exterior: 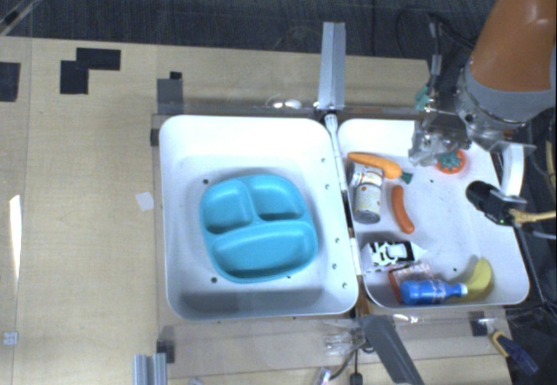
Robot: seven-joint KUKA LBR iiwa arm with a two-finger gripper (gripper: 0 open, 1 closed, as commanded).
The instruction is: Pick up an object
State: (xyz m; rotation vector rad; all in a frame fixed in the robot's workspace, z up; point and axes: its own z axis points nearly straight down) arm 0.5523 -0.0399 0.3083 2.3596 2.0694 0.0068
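Orange-teal obj [450,163] just right of end effector [429,146], touching.

A small round orange-and-teal object [450,163] lies flat near the far edge of the right white bin [452,235], apart from the other items and just under the arm's wrist.

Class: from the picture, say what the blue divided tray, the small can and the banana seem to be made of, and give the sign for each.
Tray: probably moulded plastic, with even blue colour, rounded compartments and a soft sheen.
Can: likely metal under a paper or printed label; the pale end looks metallic.
Banana: possibly a plastic toy, uniform yellow and smooth, though real fruit cannot be ruled out.
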